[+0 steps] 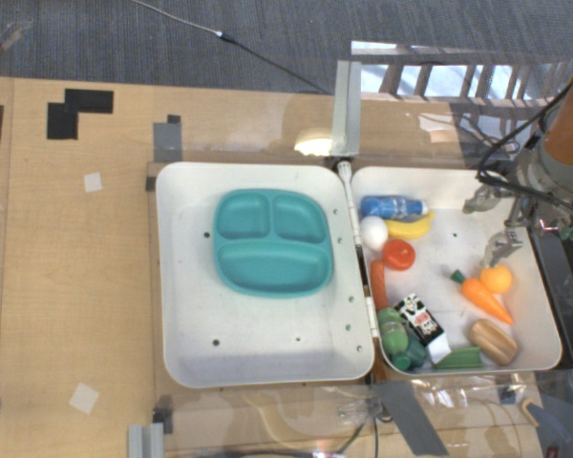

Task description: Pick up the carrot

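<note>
Carrot (484,298) lies in right bin (544,351); claw (501,246) just above it, apparently open, holding nothing.

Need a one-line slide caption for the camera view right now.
Gripper poised just above the carrot in the right bin; teal divided plate sits in the left bin.

1. We note the arm (565,132) entering from the right edge, orange band uppermost, grey wrist below.
2. The gripper (497,225) points down and leftward.
3. Its two metal fingers (501,246) stand apart, nothing between them.
</note>
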`<state>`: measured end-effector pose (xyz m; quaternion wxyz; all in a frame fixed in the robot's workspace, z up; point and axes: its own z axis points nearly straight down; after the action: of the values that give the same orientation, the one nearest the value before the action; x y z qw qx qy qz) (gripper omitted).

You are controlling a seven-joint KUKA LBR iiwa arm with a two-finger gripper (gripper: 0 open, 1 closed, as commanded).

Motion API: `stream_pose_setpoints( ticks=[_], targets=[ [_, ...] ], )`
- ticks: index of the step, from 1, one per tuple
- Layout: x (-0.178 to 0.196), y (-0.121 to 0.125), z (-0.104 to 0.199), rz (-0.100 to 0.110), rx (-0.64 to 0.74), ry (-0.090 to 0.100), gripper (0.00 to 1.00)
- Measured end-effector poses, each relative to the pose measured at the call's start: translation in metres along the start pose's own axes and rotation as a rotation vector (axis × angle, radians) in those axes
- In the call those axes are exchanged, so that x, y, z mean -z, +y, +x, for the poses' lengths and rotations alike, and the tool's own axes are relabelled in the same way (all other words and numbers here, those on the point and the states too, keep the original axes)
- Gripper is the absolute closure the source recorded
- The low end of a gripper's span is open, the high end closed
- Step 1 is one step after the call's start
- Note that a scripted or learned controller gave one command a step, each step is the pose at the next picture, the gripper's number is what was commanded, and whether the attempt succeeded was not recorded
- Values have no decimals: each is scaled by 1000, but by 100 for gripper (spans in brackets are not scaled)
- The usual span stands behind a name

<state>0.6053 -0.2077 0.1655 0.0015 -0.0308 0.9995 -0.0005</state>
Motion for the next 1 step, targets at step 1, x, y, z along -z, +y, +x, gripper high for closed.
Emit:
stream_pose_setpoints(
  ticks=[1],
  targets=[
    [-76, 5, 47, 3, 193, -10, 0]
  ],
)
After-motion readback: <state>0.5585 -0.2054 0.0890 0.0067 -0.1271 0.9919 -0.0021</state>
